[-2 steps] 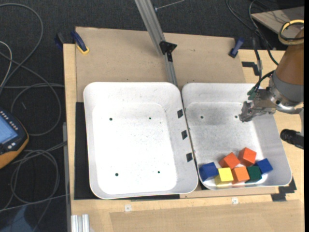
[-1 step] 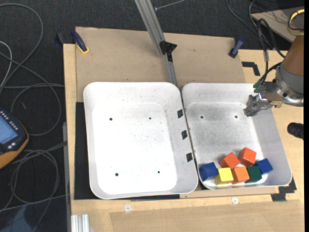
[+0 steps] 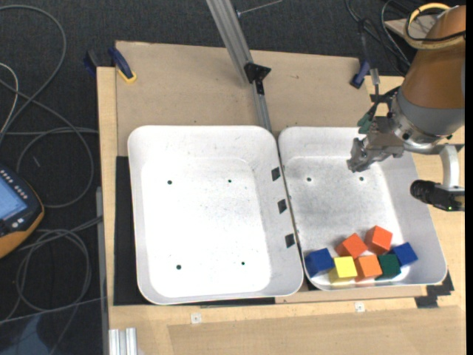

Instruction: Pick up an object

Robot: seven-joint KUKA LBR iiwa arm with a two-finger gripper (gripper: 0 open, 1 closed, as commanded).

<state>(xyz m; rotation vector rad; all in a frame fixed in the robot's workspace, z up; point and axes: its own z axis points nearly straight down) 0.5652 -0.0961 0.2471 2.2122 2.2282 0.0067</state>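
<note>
Handset (image 3: 15, 205) with a lit screen lies on the floor among cables, far to the left of the fingers (image 3: 359, 161) and off the table (image 3: 185, 87). Left bin (image 3: 140, 198) – white, shallow, well left of the fingers. Right bin (image 3: 295, 168) – the fingers hang over its far half, near the back wall. Grey arm with orange band (image 3: 436, 58) comes in from the right.

Fingers: pointing down toward the bin floor; too small and dark to judge, so I cannot tell whether they are spread or pressed together. Nothing visible between them.

Target candidates – a cluster of small blocks heaped in the right bin's near corner, well apart from the fingers, toward the camera and a little right of them. Left to right: blue block (image 3: 318, 260), yellow block (image 3: 344, 268), orange block (image 3: 353, 244), red-orange block (image 3: 380, 237), green block (image 3: 389, 263), second blue block (image 3: 405, 254).

Handling estimate: likely light, rigid, flat-sided, not fragile; smooth faces may slip if pinched off-centre. Neighbours touch, leaving little finger room. Best bet judged to be the blue block on the left edge – pinch across two opposite flat faces.
</note>
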